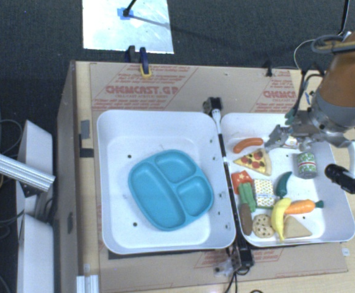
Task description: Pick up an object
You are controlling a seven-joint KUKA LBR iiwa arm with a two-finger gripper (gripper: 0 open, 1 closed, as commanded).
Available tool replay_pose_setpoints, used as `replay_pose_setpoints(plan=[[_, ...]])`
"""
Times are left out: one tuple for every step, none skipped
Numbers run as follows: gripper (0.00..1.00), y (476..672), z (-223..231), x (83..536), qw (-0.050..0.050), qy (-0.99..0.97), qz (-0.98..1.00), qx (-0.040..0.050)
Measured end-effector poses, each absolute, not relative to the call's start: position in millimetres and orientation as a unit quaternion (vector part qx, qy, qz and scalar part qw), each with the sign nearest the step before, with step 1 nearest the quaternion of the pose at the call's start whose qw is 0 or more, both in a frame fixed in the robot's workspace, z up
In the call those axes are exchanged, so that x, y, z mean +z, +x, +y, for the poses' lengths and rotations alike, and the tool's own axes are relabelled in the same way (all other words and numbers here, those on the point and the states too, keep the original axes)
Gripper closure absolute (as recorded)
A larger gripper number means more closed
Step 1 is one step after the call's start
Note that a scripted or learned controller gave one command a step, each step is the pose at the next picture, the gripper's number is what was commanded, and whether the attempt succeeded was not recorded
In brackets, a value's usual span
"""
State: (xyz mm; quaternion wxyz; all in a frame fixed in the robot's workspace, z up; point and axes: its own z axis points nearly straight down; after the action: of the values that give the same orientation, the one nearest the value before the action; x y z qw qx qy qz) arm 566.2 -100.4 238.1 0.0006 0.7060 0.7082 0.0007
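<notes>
Looking down from the near edge of the worktop (pixel 165 81), the right bin (pixel 347 221) carries a crowd of toy food: a cookie (pixel 262 225), a banana (pixel 280 215) and a carrot (pixel 302 207) lie closest, the banana touching the carrot's end. Just beyond them sit a green pickle-like piece (pixel 247 196), a speckled cracker (pixel 264 192) and a dark green pepper (pixel 283 184). Farther in are a pizza slice (pixel 254 160), a small can (pixel 306 164) standing upright, and a sausage (pixel 247 144) near the back wall. The left bin (pixel 113 163) holds a blue divided plate (pixel 170 188).

The claw (pixel 282 137) hangs over the back of the right bin, near the sausage and the can, with nothing visibly gripped. How its jaws stand I can't tell; the wrist hides them from here.

Nothing is picked yet. I'd say the sausage or the can is the sensible target, since each lies apart from its neighbours. To do it well, the claw should centre over one item, straddle its narrow width, and descend straight, avoiding the pizza slice beside it.
</notes>
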Motion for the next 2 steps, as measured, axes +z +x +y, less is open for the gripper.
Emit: replay_pose_setpoints(plan=[[0.00, 571.6, -127.6, 178.1, 0.000, 0.707, 0.707, -0.0005], [0.00, 553.8, -149.4, 84.2, 0.001, 0.707, 0.707, 0.0001]])
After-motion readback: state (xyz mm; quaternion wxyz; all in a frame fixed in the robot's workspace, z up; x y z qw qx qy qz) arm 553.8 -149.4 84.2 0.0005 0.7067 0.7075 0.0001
